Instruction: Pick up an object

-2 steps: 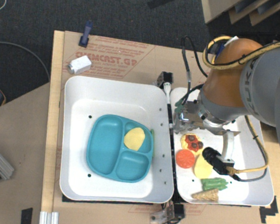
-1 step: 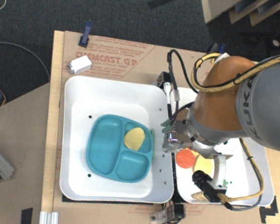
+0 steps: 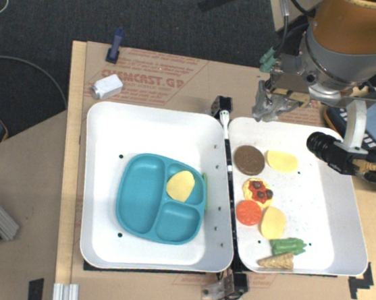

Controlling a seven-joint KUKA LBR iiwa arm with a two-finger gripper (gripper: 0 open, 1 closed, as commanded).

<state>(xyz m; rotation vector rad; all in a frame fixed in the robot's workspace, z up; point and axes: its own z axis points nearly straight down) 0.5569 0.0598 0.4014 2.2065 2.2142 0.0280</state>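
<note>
Going by position, the likeliest pick is the brown round disc (image 3: 249,159). It lies flat in the right bin (image 3: 332,218), at that bin's far end. From the fingers (image 3: 269,108) it sits toward the near side of the worktop and a touch toward the left bin. So I'd guess the move is a short pull inward over the rim, then straight down. It's round, so there's no long axis to line up with, which should make wrist angle a non-issue.

Just beside the disc, on the side away from the left bin, is a pale yellow piece (image 3: 281,161), about as close to the fingers. The two look barely apart, so a sloppy descent could bump both.

Farther from the fingers, toward the near edge, are a small pizza-looking round (image 3: 258,190), a red disc (image 3: 249,212), another yellow piece (image 3: 273,223), a green thing (image 3: 288,246) and a tan wedge (image 3: 277,261).

The fingers hang over the far rim of the right bin with nothing between them that I can see. Honestly can't tell if they're open or closed from this angle.

Way off to the side, the left bin (image 3: 104,169) has a teal tray (image 3: 148,199) with a yellow bit (image 3: 181,186) in it.
</note>
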